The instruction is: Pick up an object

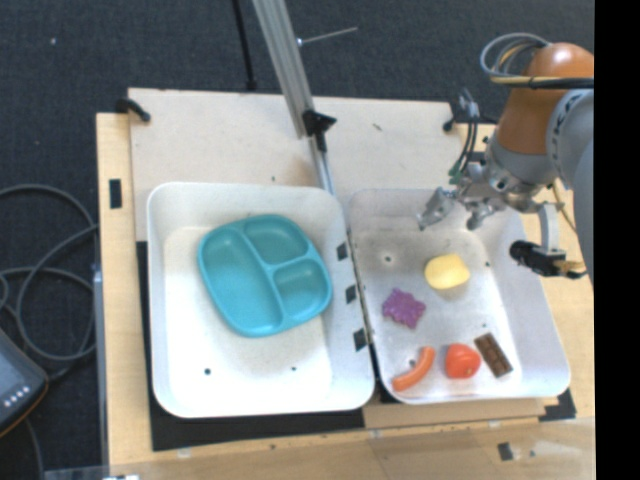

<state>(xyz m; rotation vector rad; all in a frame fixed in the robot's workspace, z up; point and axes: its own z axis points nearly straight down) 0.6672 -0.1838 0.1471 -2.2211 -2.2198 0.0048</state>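
**Gripper spread open above the right bin's far edge**

Your gripper hangs over the far end of the right bin, its two fingers splayed wide apart with nothing between them. Just nearer the camera from it you see a yellow lemon-shaped object lying on the bin floor, apart from the fingers. A purple piece sits beside the lemon toward the left. Along the bin's near edge you find an orange carrot, a red tomato and a brown block. Your left bin holds a teal divided tray.
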